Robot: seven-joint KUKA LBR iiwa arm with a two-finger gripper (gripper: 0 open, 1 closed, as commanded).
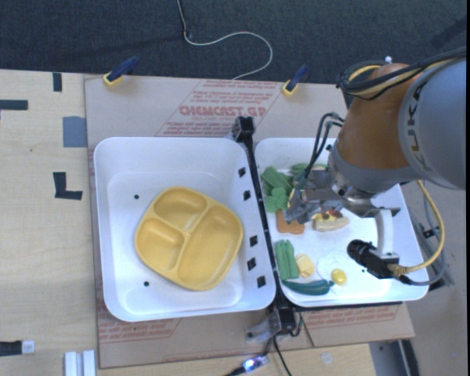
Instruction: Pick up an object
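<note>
— Where's your gripper?

— Your gripper (301, 204) sits low in the right bin (403, 288), centre-right of the frame, over the orange piece (289, 224) beside green toy food (276, 185). Whether it's apart or together, you cannot tell.

— And the left bin (113, 210)?

— It holds your yellow divided plate (189, 237).

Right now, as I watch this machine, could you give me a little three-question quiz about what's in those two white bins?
1. True or false: the yellow divided plate lies in the left bin.
2. Which bin does the pincer hang over? A) left B) right
3. Fill in: the small toy foods near the pincer are mostly ____ in colour.

Key: 1 true; 2 B; 3 green, such as the green pieces beside it.
</note>
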